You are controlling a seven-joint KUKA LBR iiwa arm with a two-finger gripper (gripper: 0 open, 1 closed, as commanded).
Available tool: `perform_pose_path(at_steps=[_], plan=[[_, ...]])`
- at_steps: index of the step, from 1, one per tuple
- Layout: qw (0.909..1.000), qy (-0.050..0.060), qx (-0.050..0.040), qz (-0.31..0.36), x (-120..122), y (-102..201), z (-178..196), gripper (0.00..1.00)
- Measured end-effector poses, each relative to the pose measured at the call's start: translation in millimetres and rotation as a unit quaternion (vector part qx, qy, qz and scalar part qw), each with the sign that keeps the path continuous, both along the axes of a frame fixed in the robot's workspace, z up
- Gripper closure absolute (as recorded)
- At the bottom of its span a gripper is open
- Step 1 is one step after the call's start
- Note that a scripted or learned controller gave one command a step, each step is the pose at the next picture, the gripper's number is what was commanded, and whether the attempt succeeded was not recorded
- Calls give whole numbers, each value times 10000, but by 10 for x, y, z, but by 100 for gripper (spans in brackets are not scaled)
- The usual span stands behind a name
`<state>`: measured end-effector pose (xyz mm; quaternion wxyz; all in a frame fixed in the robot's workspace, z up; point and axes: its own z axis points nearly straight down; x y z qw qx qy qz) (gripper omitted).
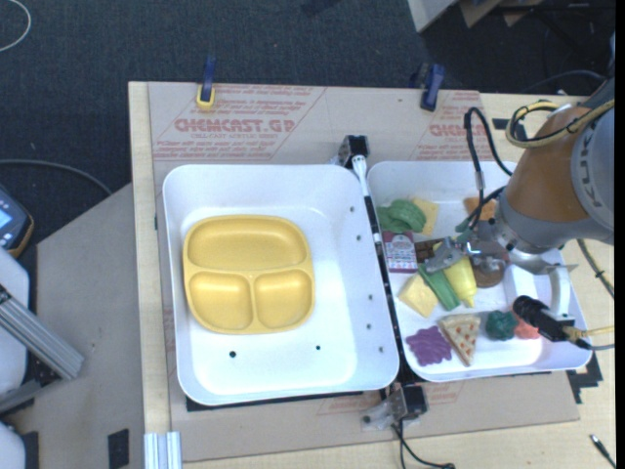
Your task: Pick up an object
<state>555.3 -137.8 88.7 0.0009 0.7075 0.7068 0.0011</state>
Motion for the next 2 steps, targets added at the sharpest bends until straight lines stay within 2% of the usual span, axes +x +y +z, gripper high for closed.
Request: perform_pose_path(at_steps=[1, 2], plan=[[10000, -41, -21, -6, 17, -10, 116, 100], [10000, -20, -15, 10, 118, -23, 704, 100]])
